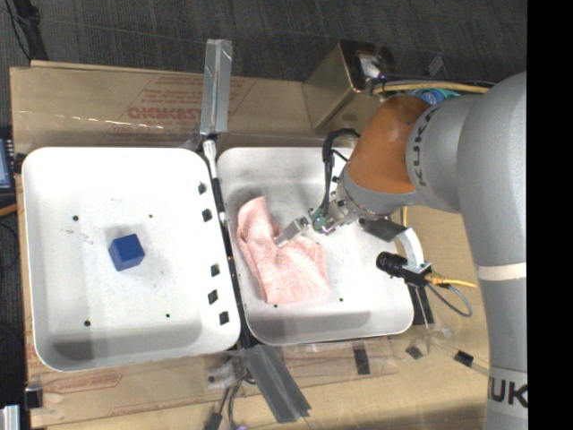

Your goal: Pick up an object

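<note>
- A flat brown cardboard sheet [107, 97] lies under and behind the bins, and its printed upper edge shows beyond the far rim of the left bin.
- The left bin [98, 182] is white and shallow, with a few small dark dots scattered on its floor.
- A blue cube [126, 251] sits alone in the left bin, left of the bin's middle and well apart from every wall.
- A grey metal bar [216, 83] runs away from the seam where the two bins meet. Small black clips [213, 270] line that seam.
- The right bin [363, 289] stands just beside the left one, with the rims touching along the seam.
- A pink cloth [282, 262] lies crumpled in the left half of the right bin. It stretches from near the seam, at its far end, toward the near wall, and it rests on the bin floor.
- The gripper [297, 230] is low inside the right bin, at the cloth's upper right edge. Its tip is touching or nearly touching the fabric. From this angle I cannot tell whether the pincer is spread or pressed together, nor whether any cloth is caught in it.
- The orange band [385, 146] sits above the wrist, over the far right part of the right bin.
- The grey arm [483, 177] reaches in from the right and covers that bin's right rim.
</note>
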Motion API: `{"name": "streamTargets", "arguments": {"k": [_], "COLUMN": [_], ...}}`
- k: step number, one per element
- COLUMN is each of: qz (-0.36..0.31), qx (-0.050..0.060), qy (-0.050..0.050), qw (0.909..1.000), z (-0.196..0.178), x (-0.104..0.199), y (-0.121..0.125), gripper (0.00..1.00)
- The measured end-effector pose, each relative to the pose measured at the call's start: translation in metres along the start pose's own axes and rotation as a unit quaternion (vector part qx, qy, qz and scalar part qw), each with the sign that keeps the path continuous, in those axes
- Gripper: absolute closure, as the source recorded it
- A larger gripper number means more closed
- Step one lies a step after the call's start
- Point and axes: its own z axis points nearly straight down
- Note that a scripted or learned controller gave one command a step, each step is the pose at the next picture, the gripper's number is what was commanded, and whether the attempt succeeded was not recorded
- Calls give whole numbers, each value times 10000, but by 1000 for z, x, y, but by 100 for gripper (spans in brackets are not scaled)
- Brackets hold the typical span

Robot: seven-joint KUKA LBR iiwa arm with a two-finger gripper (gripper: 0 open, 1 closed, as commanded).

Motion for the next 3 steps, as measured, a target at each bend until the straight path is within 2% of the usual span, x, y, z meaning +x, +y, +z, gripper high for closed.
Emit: {"name": "streamTargets", "arguments": {"k": [1, 2, 3], "qz": [162, -276, -614], "qx": [-5, -8, -3], "qy": [-4, -13, -13], "qw": [9999, 9996, 9981], "z": [0, 0, 0], "x": [7, 27, 45], "y": [-35, -51, -53], "gripper": [0, 0, 0]}}
